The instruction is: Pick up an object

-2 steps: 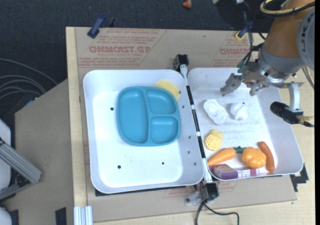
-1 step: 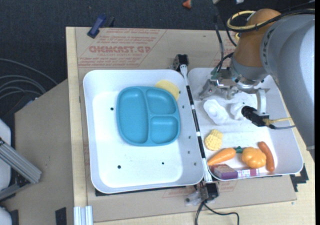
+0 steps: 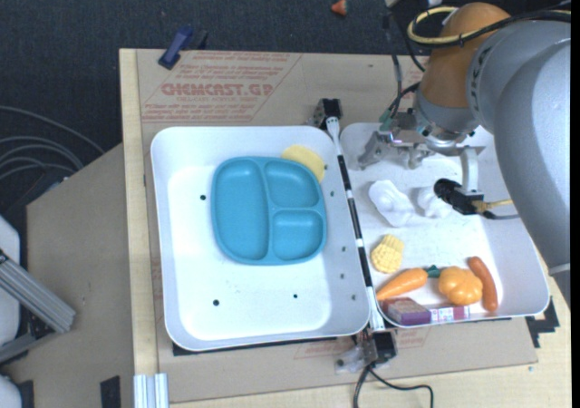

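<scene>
The grey arm (image 3: 526,116) is taking up the far right, reaching in over the right bin (image 3: 517,257). Two white bins are sitting side by side on a cardboard sheet (image 3: 217,84) with "CHEMCAST.GP" printed in red, behind the left bin (image 3: 181,243). One blue divided tray (image 3: 268,210) is lying in the left bin, with one yellow piece (image 3: 306,159) peeking out behind it. The gripper (image 3: 408,150) is hanging over the right bin's back end; can't tell how it's set. In front of it: one crumpled white thing (image 3: 391,201), one corn piece (image 3: 387,253), one carrot (image 3: 401,282), one orange pepper (image 3: 459,285), one sausage (image 3: 484,282), and one purple packet (image 3: 426,312) with a label too small to read.
</scene>
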`<state>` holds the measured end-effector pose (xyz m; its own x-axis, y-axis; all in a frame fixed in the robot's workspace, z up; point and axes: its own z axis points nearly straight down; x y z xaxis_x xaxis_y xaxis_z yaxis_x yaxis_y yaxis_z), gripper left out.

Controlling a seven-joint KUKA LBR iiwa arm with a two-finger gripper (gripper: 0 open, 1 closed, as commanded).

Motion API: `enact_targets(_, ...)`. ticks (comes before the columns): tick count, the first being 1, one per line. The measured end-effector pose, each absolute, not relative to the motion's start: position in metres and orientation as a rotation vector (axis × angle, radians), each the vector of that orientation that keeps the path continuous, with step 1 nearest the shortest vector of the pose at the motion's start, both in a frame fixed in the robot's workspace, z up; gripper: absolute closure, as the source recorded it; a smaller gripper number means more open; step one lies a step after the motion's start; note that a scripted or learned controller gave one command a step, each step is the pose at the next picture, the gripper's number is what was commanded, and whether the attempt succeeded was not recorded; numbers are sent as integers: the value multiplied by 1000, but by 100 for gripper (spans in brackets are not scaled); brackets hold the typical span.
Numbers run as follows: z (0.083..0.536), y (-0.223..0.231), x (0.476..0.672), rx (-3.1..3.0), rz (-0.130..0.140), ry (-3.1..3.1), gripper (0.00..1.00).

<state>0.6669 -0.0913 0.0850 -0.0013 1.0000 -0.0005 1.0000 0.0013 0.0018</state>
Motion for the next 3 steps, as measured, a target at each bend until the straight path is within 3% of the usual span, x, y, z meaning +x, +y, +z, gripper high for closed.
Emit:
enact_targets(1, 96, -91, 667, 2217, 2, 2220, 100)
enact_targets(2, 255, -49, 662, 2217, 6, 2221, 100)
enact_targets(3, 253, -50, 661, 2220, 0, 2222, 0)
